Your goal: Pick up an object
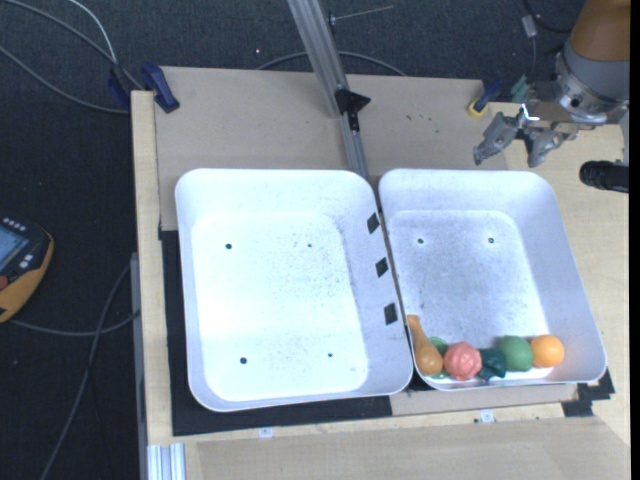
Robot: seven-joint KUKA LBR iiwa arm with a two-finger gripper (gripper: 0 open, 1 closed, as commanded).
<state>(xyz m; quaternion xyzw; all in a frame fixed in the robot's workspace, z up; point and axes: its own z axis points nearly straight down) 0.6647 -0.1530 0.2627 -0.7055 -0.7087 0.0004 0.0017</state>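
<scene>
Along the near edge of the right bin (470, 268) lies a row of small objects: an orange gourd-shaped piece (424, 348), a pink-red ball (461, 360), a dark teal piece (493, 365), a green ball (516, 352) and an orange ball (547, 349). My gripper (515, 144) hangs above the bench beyond the right bin's far edge, well away from the objects. Its two grey fingers are spread apart, with nothing between them.
The left bin (275, 288) sits beside the right one, with black clips along the shared edge. A slanted metal pole (325, 53) rises from the bench behind the bins. Blue clamps hold the board's far corners. A black knob (605, 175) juts at right.
</scene>
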